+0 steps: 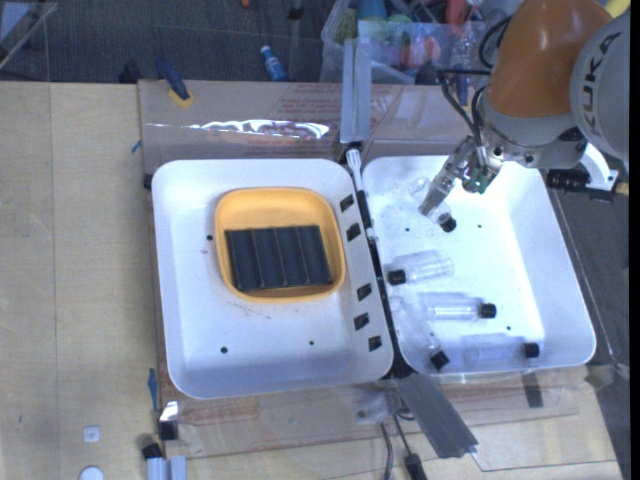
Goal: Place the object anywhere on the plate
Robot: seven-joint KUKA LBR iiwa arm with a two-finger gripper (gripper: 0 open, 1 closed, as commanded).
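A yellow plate lies in the left bin, and a dark ribbed rectangular block rests on it. Clear vials with black caps lie in the right bin: one near the divider, one below it, and one by the front wall. A further black cap sits just below my gripper, which hangs tilted over the upper left part of the right bin. Nothing shows clearly in its grasp.
A raised divider with black clips separates the two bins. The orange-banded arm reaches in from the upper right. A crate of colourful clutter stands behind the bins.
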